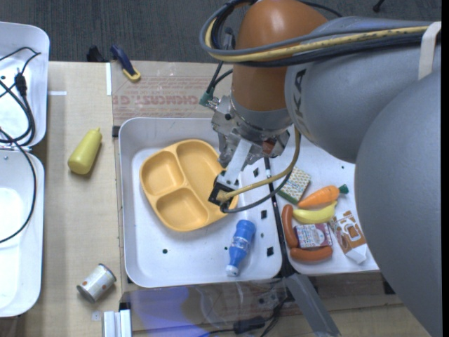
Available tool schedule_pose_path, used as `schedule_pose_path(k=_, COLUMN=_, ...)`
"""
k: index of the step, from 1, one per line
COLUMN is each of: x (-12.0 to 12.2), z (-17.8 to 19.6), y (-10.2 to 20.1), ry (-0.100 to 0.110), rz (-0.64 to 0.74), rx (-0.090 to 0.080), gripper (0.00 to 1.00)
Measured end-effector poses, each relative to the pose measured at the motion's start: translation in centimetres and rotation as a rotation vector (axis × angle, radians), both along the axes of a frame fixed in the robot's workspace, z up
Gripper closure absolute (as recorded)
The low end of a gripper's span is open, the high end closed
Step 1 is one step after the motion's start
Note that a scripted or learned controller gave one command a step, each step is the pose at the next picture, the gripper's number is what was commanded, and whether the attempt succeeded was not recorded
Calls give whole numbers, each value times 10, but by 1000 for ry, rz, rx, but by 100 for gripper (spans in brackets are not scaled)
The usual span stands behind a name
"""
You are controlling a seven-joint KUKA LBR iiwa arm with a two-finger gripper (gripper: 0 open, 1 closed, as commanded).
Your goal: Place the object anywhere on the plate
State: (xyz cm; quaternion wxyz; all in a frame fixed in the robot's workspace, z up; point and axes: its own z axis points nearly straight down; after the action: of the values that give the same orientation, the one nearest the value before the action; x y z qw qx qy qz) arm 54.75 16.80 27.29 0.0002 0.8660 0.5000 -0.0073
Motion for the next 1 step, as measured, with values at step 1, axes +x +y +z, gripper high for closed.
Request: schedule_pose_path(k=1, x=-36, z=-15, y=-29, ry=-5, rz=118, rx=6, gripper=100)
